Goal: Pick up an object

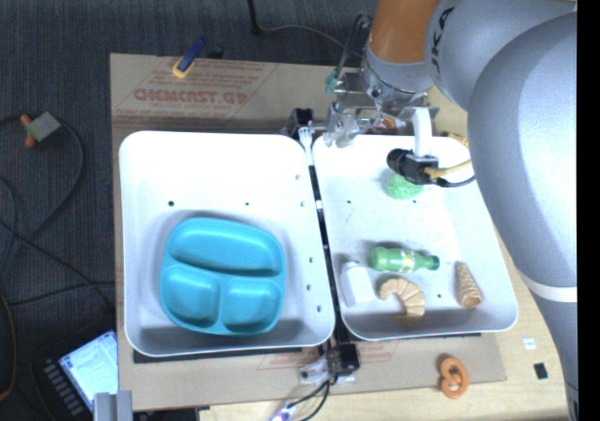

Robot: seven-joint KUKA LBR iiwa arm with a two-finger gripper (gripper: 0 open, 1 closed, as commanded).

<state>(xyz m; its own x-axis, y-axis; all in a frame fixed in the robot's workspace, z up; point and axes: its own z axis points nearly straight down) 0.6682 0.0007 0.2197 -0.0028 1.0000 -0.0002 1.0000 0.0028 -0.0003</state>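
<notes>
— How far along is the pick?

— Barely beginning, I judge. The gripper [349,127] is hovering over the far left corner of the right bin [366,213]; whether it is standing open or closed, I cannot tell.

— And the objects?

— All are lying on that bin's floor: the green bottle [401,260] and croissant [403,293] by the near edge, and a green lump [403,188], perhaps a toy leaf, toward the far edge. Grasping and lifting are remaining.
</notes>
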